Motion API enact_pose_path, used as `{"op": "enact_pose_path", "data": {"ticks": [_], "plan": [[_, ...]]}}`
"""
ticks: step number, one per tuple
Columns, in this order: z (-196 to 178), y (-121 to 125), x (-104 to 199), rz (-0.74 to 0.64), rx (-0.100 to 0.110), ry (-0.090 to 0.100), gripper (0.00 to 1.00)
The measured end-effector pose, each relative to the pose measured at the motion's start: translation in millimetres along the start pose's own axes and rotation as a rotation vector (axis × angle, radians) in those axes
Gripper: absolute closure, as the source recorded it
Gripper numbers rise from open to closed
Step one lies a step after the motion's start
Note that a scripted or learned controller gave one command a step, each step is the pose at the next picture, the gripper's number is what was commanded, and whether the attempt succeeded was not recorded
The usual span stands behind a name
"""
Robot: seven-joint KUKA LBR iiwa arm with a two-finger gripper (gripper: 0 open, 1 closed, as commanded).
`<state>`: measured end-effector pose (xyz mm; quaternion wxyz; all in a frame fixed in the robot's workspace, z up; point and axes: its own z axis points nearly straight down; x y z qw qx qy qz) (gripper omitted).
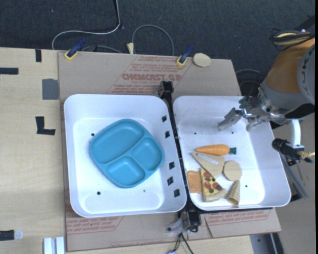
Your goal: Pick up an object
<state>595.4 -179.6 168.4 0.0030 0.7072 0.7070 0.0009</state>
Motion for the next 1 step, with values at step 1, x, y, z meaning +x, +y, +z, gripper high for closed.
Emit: {"op": "enact_pose_path", "data": {"ticks": [1], "plan": [[31.9,-12.5,60.1,-0.005,0.01,0.005,0.0]]}}
